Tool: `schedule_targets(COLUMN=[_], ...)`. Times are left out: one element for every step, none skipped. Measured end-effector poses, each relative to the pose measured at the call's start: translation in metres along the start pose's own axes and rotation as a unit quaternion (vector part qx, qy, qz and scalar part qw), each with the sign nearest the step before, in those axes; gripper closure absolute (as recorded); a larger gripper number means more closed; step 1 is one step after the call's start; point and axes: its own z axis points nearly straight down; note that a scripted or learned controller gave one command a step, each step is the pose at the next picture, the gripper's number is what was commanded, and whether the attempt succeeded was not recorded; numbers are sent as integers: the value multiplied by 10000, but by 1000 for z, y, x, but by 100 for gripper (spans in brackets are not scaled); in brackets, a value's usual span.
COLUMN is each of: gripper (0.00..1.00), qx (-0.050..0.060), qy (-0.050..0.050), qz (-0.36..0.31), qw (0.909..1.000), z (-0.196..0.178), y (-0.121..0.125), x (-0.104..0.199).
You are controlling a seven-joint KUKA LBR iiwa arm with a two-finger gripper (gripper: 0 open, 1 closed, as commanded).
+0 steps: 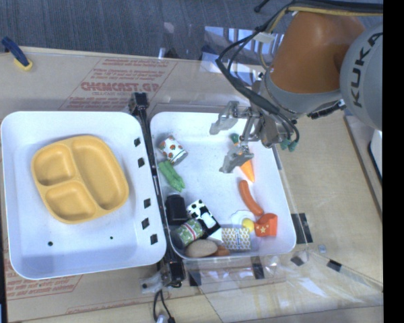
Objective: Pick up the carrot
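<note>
From above, we see the small orange cone-shaped carrot (247,171) lying in the right shallow white bin (202,130), near its right wall, with bare bin floor to its left. Its long axis runs up and down the view, wide end nearer the pincer. The metal two-finger pincer (241,155) hangs just above it, fingers spread, gripping nothing.
</note>
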Motion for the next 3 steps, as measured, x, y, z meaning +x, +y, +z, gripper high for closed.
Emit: schedule_targets(gripper=[0,0,100], qx=[-19,-10,-1], qy=[35,21,-26], qz=[-841,1390,1336], qw=[9964,9903,9910], z=[95,187,173], y=[-51,-93,-90], x=[-32,-59,-64])
